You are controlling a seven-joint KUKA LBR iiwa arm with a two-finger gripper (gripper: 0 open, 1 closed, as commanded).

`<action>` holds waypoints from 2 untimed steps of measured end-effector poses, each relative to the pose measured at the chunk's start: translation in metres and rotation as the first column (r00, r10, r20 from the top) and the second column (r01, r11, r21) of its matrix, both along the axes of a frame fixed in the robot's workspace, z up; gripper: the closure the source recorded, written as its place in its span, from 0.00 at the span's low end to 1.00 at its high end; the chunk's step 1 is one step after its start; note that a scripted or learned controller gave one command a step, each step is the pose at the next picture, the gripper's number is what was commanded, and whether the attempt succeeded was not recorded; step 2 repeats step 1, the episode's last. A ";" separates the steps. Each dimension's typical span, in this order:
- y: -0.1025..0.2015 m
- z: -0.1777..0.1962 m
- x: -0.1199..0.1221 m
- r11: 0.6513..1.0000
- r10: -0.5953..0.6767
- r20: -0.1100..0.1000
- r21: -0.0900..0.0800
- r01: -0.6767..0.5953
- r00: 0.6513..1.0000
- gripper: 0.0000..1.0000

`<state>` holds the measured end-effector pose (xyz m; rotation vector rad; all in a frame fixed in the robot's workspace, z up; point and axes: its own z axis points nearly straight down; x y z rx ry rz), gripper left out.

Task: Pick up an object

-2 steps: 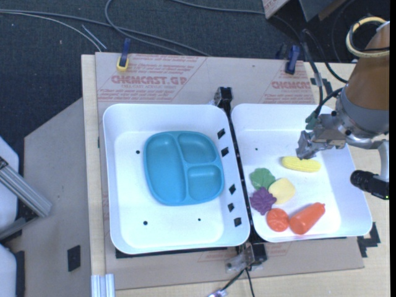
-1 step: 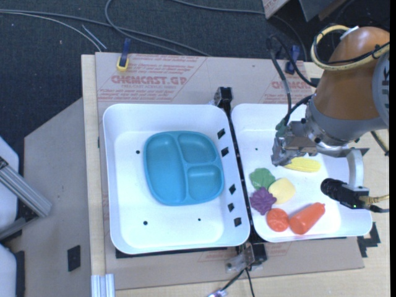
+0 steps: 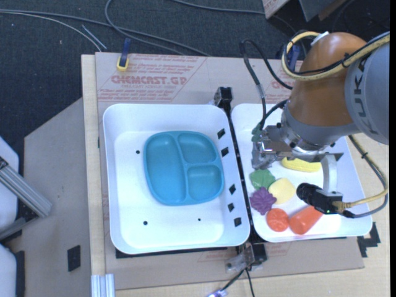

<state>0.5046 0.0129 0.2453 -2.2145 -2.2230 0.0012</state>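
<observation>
Several toys (image 3: 279, 198) crowd the right bin (image 3: 359, 184); we should centre the end effector (image 3: 265, 154) over one; jaw state unclear.

arm (image 3: 346, 85) comes in from the right, orange band bulging above the wrist; gripper (image 3: 263, 155) hangs low, pointed down; can't really make out its business end from up here

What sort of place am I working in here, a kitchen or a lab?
Most likely a robotics lab bench, not a kitchen: two white bins on a cardboard sheet, plastic toy food, loose cables across dark carpet.
</observation>
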 end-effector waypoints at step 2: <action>0.056 0.003 0.001 1.000 0.003 0.003 0.000 -0.003 1.000 1.00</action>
